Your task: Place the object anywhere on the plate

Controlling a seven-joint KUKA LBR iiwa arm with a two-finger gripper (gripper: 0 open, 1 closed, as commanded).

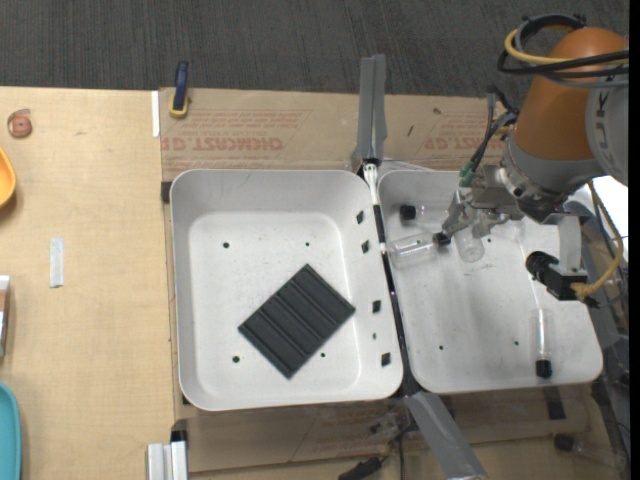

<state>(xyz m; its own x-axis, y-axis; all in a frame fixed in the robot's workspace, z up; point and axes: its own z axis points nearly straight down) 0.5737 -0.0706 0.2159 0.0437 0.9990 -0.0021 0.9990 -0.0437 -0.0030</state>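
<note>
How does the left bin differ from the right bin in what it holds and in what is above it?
The left bin holds a dark ribbed rectangular plate, lying flat and turned at an angle; the right bin holds only small items, among them a clear piece near its left wall and a thin marker. The gripper hangs over the right bin; nothing hangs over the left bin. Both are shallow, white and round-cornered.

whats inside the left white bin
A dark grey ribbed rectangular plate lies flat, turned diagonally, on the left white bin floor. Whatever is beneath it is covered.
</note>
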